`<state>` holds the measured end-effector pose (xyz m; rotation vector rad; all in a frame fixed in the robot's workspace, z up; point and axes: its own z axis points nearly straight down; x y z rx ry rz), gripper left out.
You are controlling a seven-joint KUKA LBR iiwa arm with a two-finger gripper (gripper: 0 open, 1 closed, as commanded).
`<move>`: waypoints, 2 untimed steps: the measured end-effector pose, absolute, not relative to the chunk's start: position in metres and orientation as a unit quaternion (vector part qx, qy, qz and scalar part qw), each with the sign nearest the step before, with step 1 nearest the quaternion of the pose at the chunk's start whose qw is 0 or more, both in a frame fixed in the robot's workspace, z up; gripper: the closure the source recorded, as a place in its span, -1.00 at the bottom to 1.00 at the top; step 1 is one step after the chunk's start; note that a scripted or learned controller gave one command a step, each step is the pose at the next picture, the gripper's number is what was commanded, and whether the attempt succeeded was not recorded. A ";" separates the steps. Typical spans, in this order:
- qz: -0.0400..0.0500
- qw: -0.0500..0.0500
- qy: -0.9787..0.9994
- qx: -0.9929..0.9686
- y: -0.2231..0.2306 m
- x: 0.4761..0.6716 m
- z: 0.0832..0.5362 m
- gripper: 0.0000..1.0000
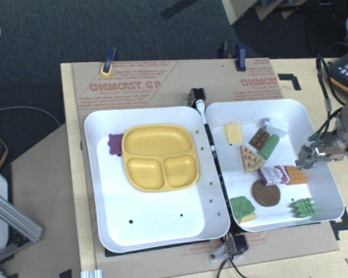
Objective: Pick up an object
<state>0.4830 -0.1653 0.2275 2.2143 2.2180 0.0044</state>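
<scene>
The right bin holds several toy food pieces: a yellow cheese block, a pizza slice, a brown chocolate bar beside a green stick, a purple-and-white packet, an orange cracker, a round brown cookie, a green-and-yellow sandwich and a green leafy piece. My gripper hangs low over that bin's right side, just above and to the right of the orange cracker. Nothing shows in its grasp.
The left bin carries a yellow divided plate with a purple piece at its left edge. A black divider with clips runs between the bins. Cables hang near the arm at the right.
</scene>
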 end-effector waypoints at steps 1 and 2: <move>0.001 0.002 0.709 0.705 -0.134 0.525 0.219 1.00; 0.001 0.001 0.709 0.705 -0.106 0.574 0.212 1.00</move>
